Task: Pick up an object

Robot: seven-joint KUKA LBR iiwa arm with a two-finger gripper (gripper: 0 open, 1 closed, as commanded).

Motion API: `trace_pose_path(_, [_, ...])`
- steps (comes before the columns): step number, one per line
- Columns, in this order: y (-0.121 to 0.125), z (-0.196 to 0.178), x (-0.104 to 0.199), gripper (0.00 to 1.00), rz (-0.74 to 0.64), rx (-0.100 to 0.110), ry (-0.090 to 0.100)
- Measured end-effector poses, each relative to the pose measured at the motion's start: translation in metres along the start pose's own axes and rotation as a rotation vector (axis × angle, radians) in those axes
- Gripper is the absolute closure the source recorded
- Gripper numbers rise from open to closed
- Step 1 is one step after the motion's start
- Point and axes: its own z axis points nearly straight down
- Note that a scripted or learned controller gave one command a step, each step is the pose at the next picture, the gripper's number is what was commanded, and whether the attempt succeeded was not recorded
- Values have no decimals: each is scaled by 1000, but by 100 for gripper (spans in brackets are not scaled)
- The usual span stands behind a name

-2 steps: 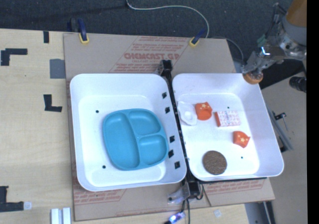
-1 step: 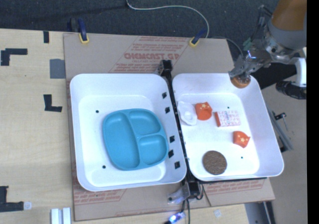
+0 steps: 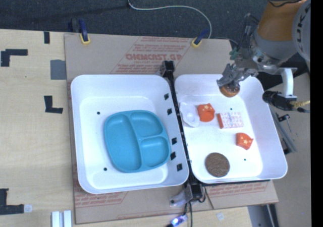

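While my hand (image 3: 231, 80) hovers at the right bin's (image 3: 267, 170) far edge, seemingly clenched on a small brown round object (image 3: 229, 90), this shallow pinch could slip and drop it.

Two bins sit side by side on a board (image 3: 146, 57) laid over the desk (image 3: 30, 120). The left bin (image 3: 83, 90) fills the frame's centre-left and holds a divided tray (image 3: 136, 140). The right bin (image 3: 267, 155) holds a round disc (image 3: 217, 164) at its lower middle, a wedge (image 3: 244, 140) to the disc's upper right, a packet (image 3: 230, 119) above that, and a cup (image 3: 205, 112) left of the packet. The gripper (image 3: 229, 83) is over the right bin's upper edge, with a small round object (image 3: 229, 90) at its tip.
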Motion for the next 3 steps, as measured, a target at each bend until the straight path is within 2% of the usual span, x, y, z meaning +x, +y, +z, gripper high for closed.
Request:
trace_pose_path(1, [-19,17,47,100,0,0,0])
trace_pose_path(3, [-50,10,144,100,-3,-1,1])
